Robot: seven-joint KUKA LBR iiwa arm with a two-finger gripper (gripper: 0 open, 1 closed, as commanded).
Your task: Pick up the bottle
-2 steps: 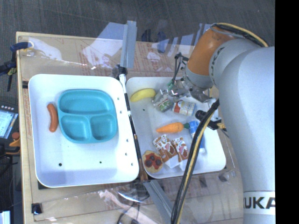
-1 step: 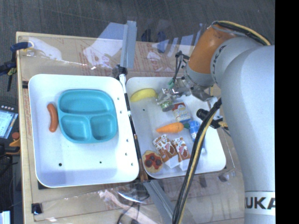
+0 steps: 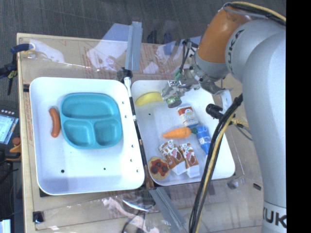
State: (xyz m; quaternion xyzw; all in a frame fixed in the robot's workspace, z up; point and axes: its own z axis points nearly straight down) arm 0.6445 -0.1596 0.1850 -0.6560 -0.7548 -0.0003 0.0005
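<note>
While my tool (image 3: 172,93) hangs over the far end of the right bin (image 3: 223,166), I cannot tell its state. I judge the bottle (image 3: 187,116) lies just beside it on the near side, towards the bin's middle, its long axis running roughly far to near. In that bin I count one bottle, one banana (image 3: 148,98), one carrot (image 3: 177,133), one blue tube (image 3: 203,136) and one pizza slice (image 3: 159,167); the left bin (image 3: 43,171) holds one teal divided tray (image 3: 91,119) and one sausage (image 3: 55,122).
</note>
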